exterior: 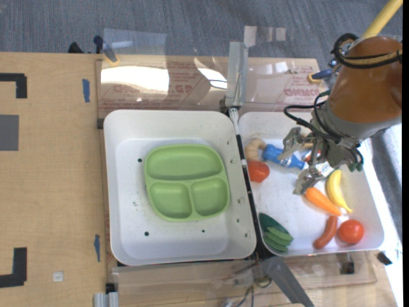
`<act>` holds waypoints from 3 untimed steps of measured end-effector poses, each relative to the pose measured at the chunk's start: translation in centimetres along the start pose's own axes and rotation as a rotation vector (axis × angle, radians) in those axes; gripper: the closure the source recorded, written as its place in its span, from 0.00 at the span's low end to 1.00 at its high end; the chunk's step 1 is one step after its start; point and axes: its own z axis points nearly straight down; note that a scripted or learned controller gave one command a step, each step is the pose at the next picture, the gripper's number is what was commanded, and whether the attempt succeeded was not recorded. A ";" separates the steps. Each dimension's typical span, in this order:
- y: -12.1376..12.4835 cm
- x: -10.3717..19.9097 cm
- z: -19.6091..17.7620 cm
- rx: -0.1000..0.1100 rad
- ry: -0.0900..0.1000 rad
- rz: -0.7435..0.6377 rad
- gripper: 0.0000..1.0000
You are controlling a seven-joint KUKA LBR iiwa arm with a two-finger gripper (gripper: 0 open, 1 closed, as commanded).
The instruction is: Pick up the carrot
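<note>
Carrot (321, 201) lies in rt bin (374, 190), touching banana (337, 190); gripper (309, 179) hovers just above (fingers spread, holding nothing); risk: pinching banana too.

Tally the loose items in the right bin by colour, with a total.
Red: 3, tomato, tomato, sausage
Orange: 1, carrot
Yellow: 1, banana
Green: 1, ridged piece
Blue: 1, bottle-like toy
Tan: 1, piece
Total: 8

The hand hovers over the carrot's upper end.
</note>
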 end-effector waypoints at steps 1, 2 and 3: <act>-7.7 7.3 5.5 0.002 0.003 0.428 0.00; -6.5 3.7 10.1 0.001 0.001 0.523 0.00; -7.0 6.5 10.5 0.000 -0.011 0.632 0.00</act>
